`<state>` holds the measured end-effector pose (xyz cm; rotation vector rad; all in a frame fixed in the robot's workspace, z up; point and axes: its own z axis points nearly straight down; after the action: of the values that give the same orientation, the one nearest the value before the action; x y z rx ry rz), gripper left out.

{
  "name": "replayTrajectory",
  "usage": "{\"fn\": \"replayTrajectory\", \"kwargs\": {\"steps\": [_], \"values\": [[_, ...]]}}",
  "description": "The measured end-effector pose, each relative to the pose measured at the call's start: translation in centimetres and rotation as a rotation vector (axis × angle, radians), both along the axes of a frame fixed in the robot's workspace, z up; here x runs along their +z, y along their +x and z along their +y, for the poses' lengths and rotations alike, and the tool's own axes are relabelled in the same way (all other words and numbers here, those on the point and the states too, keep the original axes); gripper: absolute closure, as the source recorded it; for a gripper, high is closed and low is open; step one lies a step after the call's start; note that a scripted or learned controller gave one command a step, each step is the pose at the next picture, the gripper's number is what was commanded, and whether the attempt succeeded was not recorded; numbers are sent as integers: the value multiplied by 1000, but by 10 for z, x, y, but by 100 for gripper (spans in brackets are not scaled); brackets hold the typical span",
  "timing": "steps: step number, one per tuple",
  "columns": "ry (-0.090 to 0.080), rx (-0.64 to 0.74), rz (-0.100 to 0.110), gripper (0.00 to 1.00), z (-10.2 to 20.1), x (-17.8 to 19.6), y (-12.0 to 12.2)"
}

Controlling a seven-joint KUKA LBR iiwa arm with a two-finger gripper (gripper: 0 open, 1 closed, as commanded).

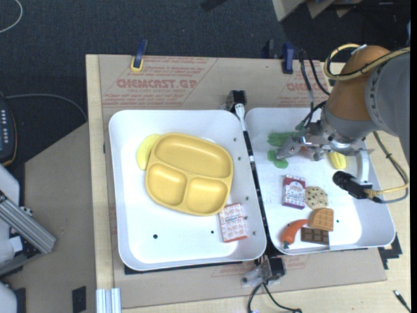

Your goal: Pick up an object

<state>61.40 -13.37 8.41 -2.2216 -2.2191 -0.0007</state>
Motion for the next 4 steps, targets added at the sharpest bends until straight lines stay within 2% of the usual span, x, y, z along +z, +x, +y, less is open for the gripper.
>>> {"fn": "replayTrajectory", "kwargs": {"steps": [1,3,4], "values": [[-1,1,-9,100,0,15,3],[-4,2,-9,100,-5,142,6],[-3,2,-4,100,-5,141,6]]}}
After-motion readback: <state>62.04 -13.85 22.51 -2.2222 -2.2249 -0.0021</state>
